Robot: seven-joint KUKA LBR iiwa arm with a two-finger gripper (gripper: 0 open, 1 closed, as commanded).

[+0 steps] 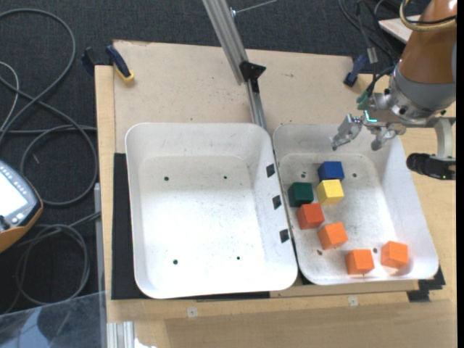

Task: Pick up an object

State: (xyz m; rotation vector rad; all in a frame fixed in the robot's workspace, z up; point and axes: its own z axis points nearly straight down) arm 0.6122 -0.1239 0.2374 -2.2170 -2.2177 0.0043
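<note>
Hovering over the far right corner of the right-hand shallow white plastic bin (pixel 406 187), the two-finger metal gripper (pixel 360 134) hangs with its fingers spread apart and nothing between them. The grey arm with its orange upper band (pixel 429 46) comes in from the right edge, above the bin's far rim.

Seven small cubes lie in that right bin. A blue cube (pixel 331 170) sits nearest the gripper, below and slightly left of it, apart from the fingers. Touching its near side is a yellow cube (pixel 331 190). Just to the left of the yellow one is a dark green cube (pixel 301 193), and a red-orange cube (pixel 311 214) lies just in front of the green one. A lighter orange cube (pixel 333 234) follows close by, toward the near right. Two more orange cubes rest by the near wall: one (pixel 359 261) in the middle of that side, the other (pixel 394 254) just beside it near the right corner.

The left-hand shallow white plastic bin (pixel 138 194) stands beside the right one, their rims meeting along the centre. Both rest on the pale wooden bench (pixel 181 85). A slanted aluminium bar (pixel 225 27) rises from the bench behind the bins, and a blue and yellow clamp (pixel 119 62) grips the bench's far left corner.
</note>
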